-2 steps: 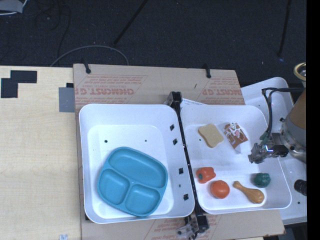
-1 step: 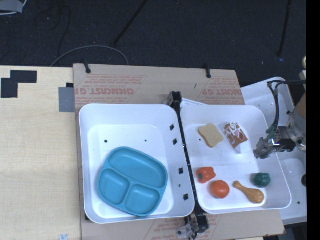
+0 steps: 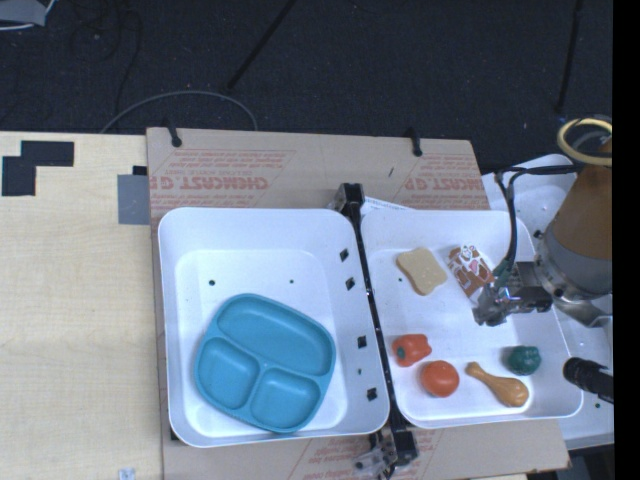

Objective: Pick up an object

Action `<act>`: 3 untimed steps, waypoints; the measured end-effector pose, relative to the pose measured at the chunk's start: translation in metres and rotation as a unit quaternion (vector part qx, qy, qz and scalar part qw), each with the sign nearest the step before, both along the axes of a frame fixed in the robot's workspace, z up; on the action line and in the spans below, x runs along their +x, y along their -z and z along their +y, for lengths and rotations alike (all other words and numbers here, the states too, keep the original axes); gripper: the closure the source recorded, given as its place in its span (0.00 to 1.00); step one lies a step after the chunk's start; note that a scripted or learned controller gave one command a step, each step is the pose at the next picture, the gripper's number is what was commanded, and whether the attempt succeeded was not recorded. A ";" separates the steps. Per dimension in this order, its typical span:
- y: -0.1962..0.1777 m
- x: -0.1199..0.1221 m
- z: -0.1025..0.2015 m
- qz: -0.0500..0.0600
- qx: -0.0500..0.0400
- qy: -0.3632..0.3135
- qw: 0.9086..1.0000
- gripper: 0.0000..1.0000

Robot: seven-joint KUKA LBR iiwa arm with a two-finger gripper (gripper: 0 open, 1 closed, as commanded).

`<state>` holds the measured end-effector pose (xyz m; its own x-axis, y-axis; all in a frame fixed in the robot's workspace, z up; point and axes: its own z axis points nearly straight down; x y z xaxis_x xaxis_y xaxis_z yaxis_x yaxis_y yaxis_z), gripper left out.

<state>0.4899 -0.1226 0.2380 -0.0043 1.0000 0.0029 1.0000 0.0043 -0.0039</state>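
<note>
front row, right bin (image 3: 560,408): round orange-red plastic tomato (image 3: 438,377), tan toy drumstick (image 3: 499,384), dark green round toy (image 3: 522,359), red plastic pepper (image 3: 411,349) near the divider
left bin (image 3: 175,268): light blue three-compartment plastic plate (image 3: 264,361), lying flat
gripper (image 3: 492,305): low over right bin, near its right side; open or closed, cannot tell
just behind gripper: red-and-white printed packet (image 3: 470,266), right beside the gripper
further back: beige toy bread slice (image 3: 421,270), left of packet
arm: grey and orange wrist (image 3: 588,223), at right edge
</note>
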 end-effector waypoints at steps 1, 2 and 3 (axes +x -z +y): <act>-0.006 -0.004 0.059 0.000 0.000 -0.001 1.000 1.00; 0.007 0.000 0.110 0.001 0.000 0.000 1.000 1.00; 0.019 -0.006 0.165 0.001 0.000 0.000 1.000 1.00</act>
